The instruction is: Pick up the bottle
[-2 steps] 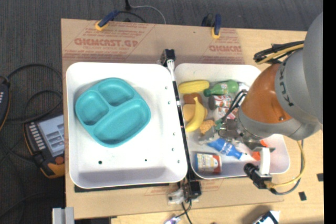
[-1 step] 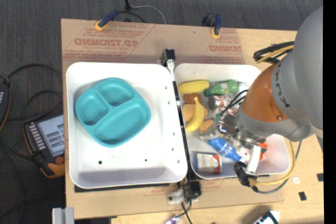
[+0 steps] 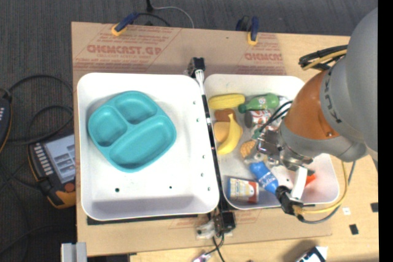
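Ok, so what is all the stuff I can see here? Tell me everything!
bins: two, white, side by side on the bench
divided plate: one, teal, in the left bin
bananas: two, yellow, right bin, near the divider
bottle: one, green, lying at the right bin's far side
small carton: one, red and white, right bin's near edge
blue packet: one, blue, beside the carton
clamps: two, orange and blue, on the board's far edge
arm: one, grey with orange band, above the right bin
gripper: one, dark, low over the right bin
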`<state>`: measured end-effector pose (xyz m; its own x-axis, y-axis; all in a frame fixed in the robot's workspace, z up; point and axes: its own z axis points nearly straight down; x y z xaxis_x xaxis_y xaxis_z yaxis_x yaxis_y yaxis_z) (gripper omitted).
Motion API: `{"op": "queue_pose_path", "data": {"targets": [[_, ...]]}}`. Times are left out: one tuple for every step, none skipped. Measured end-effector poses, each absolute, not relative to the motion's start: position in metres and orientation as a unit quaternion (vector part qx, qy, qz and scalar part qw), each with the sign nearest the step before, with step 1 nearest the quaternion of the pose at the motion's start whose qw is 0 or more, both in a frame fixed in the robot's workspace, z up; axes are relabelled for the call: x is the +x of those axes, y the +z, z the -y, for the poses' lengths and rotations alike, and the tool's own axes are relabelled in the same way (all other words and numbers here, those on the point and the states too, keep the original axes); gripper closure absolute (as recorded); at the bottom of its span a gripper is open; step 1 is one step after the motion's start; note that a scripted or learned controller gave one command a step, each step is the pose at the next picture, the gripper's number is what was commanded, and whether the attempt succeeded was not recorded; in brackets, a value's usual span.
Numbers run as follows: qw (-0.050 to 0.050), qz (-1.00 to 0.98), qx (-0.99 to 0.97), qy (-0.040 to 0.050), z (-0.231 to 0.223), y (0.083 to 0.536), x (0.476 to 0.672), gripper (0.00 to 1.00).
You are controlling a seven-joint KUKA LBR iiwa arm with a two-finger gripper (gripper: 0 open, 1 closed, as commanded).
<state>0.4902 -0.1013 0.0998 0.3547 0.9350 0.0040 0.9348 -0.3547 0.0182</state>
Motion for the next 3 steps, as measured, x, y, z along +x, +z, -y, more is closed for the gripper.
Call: {"op": "queue_pose_path", "data": {"targets": [[-0.001,-0.556,0.831,-0.0004,0.047,0.184,0.484,1.00],[0.000,-0.556,0.831,-0.0013,0.048,0.184,0.483,0.00],[-0.001,-0.510,0.860,-0.0015,-0.019,0.184,0.483,0.00]]}}
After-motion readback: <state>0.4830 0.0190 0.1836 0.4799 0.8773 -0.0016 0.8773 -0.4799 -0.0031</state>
